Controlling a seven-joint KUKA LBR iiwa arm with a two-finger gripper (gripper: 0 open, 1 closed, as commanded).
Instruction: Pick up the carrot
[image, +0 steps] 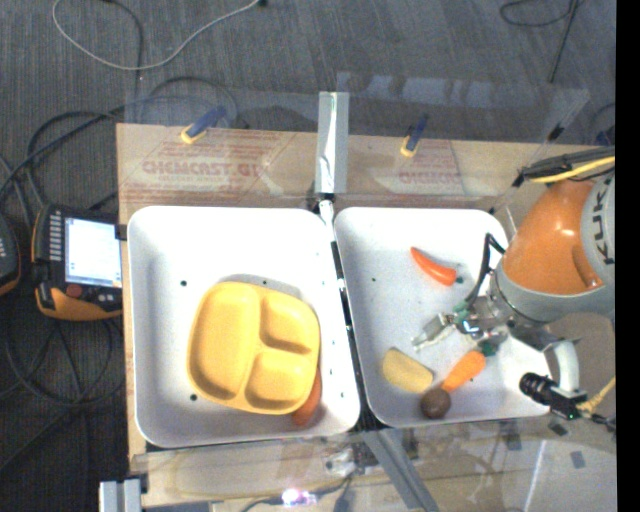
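Two white bins sit side by side on my worktop (140, 160). Starting left: the left bin (160, 300) holds a yellow divided tray (255, 347). In the right bin (380, 260) lie a red pepper (434, 265), a pale potato (407, 371) and a dark round thing (434, 403). The carrot (464, 370) lies near the front wall, just beside my hand (450, 325), which looks released with nothing in it, though its fingertips are hard to make out. I should centre over the carrot's middle, straddle it crosswise, descend fully, then close. Cables trail over grey carpet around.

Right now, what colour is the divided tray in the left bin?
Yellow: the divided tray shows best in the camera view.
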